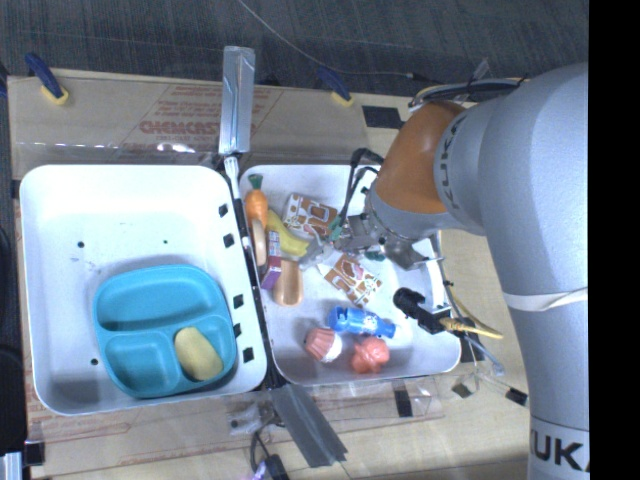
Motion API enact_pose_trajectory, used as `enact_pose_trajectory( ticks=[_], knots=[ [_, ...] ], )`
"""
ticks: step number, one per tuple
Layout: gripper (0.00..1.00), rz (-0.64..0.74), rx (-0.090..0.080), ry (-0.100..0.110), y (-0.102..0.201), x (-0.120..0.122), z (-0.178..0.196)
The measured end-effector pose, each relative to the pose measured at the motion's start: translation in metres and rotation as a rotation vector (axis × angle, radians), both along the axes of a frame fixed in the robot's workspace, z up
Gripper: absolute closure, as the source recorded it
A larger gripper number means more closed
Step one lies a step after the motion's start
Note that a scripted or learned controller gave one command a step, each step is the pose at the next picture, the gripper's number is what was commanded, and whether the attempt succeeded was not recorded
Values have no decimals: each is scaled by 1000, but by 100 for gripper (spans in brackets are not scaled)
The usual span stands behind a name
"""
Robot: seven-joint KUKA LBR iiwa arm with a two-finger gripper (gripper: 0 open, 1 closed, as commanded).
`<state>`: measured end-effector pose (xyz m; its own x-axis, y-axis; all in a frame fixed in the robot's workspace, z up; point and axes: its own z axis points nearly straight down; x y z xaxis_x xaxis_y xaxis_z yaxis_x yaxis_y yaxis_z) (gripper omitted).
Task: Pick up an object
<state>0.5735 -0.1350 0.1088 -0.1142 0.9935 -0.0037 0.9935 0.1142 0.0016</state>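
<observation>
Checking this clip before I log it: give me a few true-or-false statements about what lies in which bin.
1. The blue tray lies in the left bin. True.
2. A yellow potato sits in one of the tray's compartments. True.
3. The carrot lies in the left bin. False: it lies in the right bin, by the divider.
4. The blue toy rests on the tray. False: it lies in the right bin, near two pink items.

The arm (470, 168) covers the right bin's (300, 373) upper right corner and its own gripper (352, 236), and the frame's bottom edge crops its base.
</observation>
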Motion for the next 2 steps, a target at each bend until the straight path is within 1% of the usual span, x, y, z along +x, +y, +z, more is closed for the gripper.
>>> enact_pose_trajectory(
  ticks=[1, 2],
  knots=[
    [0, 187, -3, 18, 31, 57, -16],
    [100, 193, -2, 11, 33, 59, -6]
  ],
)
